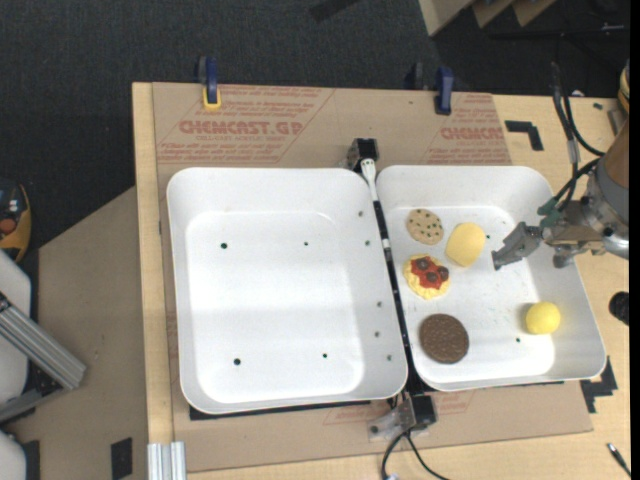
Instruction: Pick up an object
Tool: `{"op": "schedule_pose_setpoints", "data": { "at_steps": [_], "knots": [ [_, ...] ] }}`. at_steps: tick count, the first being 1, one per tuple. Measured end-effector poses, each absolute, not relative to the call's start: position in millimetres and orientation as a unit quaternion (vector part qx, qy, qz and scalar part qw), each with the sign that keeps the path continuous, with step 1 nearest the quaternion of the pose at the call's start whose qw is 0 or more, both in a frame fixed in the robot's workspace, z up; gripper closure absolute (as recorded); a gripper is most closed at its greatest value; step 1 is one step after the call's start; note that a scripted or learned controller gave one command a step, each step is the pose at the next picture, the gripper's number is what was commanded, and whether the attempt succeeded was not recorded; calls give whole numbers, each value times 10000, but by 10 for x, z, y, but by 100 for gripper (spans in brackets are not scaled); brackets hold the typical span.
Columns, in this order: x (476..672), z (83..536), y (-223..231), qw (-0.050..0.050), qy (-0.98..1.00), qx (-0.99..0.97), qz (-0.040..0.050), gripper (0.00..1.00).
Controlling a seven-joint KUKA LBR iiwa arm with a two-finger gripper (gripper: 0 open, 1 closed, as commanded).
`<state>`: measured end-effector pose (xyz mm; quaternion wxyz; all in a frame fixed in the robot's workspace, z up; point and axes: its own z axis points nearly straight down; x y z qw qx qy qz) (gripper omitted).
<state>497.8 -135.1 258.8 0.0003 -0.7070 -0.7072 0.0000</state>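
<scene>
The right bin (500,186) holds several food items. A chocolate-chip cookie (424,226) lies near its back left. Beside it is a pale yellow lump (465,244). A small pizza-like piece with red dots (427,276) lies below the cookie, and a dark brown round cookie (443,337) sits near the front. A yellow ball (542,318) rests at the front right. My gripper (510,247) hangs over the right bin, just right of the pale yellow lump, with nothing visibly between its fingers.
The left bin (200,298) stands beside the right one, joined by a black hinge strip (385,268). Both rest on a brown cardboard sheet (160,148) clamped at the back. Cables (572,138) hang at the right by the arm.
</scene>
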Motion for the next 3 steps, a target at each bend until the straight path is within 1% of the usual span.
{"op": "schedule_pose_setpoints", "data": {
  "at_steps": [1, 2, 3],
  "knots": [
    [5202, 1073, -947, 68, -7082, -7059, 34, 0],
    [5100, 827, -1189, 27, -7060, -7082, 14, 0],
    [6076, 856, -1288, -42, -7086, -7056, -21, 0]
  ]
}}
